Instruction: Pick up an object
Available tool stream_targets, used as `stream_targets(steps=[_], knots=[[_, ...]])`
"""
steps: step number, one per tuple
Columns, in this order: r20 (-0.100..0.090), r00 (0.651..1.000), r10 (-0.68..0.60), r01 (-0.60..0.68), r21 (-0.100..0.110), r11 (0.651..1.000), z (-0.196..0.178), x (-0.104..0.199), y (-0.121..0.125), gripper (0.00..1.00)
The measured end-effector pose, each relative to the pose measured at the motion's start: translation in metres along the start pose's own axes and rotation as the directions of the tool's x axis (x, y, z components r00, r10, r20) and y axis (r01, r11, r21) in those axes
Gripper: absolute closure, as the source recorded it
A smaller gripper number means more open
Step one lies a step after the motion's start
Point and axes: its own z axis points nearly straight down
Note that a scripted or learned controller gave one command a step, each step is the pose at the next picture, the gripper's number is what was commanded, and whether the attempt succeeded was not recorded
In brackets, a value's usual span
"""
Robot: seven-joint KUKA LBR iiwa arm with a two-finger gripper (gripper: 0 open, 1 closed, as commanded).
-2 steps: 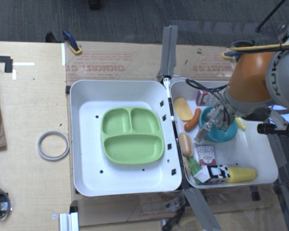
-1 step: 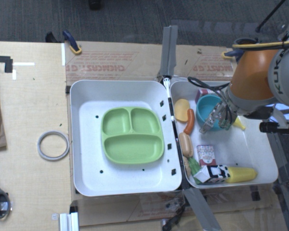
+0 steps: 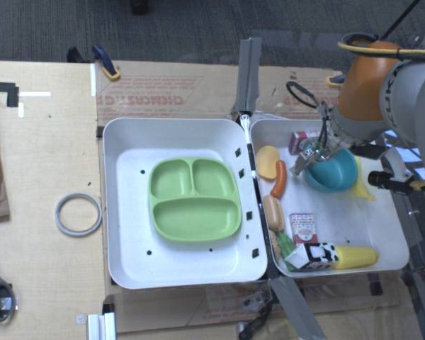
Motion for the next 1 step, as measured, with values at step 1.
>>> stream_targets(steps=[1], knots=[[0.005,0.945,0.328,-0.328,0.004,0.945,-0.0002,-0.0094,0.0164,1.0]])
